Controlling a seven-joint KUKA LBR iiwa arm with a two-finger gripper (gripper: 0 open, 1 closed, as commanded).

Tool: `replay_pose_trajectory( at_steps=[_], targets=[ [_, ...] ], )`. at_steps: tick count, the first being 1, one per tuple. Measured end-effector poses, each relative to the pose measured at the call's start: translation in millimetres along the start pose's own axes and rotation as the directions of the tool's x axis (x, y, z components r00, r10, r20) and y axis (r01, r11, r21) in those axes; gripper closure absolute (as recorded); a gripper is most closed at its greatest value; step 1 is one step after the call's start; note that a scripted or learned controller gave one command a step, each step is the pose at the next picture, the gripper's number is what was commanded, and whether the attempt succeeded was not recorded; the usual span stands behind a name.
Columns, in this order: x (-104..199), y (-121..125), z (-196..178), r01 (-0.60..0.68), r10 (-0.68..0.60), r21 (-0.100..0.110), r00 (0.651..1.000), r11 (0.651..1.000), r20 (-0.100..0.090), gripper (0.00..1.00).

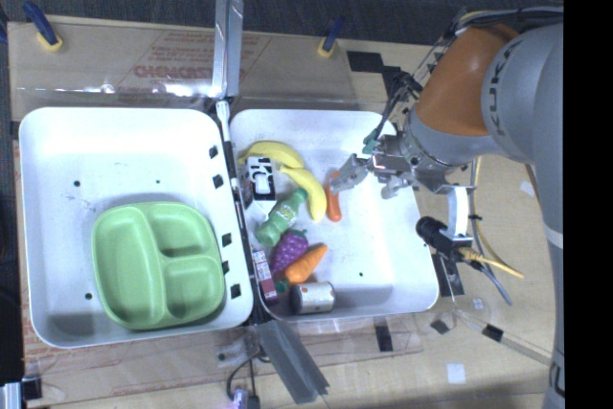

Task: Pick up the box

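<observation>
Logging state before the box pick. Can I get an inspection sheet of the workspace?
Surface: left bin and right bin, both white, side by side on a cardboard-covered bench.
Job's things: black-and-white box in the right bin by its left wall, next to the banana; not gripped.
Clutter: green divided tray in the left bin; green bottle, purple grapes, carrot, can and small orange piece in the right bin.
Grippers: gripper over the right bin, by the orange piece, apart from the box.
Cables: thin cables at the wrist; yellow and black leads right of the bins.
Surroundings: blue clamps on the bench edge; dark floor.
</observation>
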State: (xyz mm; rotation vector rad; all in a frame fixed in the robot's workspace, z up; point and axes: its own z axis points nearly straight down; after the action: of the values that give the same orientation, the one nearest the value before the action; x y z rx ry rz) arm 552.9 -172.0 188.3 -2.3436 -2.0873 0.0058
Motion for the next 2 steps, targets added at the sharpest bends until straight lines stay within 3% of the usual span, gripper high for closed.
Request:
replay_pose_trajectory(
  at_steps=[1,2],
  targets=[
    [16.2,59.5,-225.5,0.009,-0.009,-0.005,1.0,1.0,0.0,0.0],
    [17.9,60.1,-235.7,0.017,-0.017,-0.004,1.0,1.0,0.001,1.0]
  ],
)
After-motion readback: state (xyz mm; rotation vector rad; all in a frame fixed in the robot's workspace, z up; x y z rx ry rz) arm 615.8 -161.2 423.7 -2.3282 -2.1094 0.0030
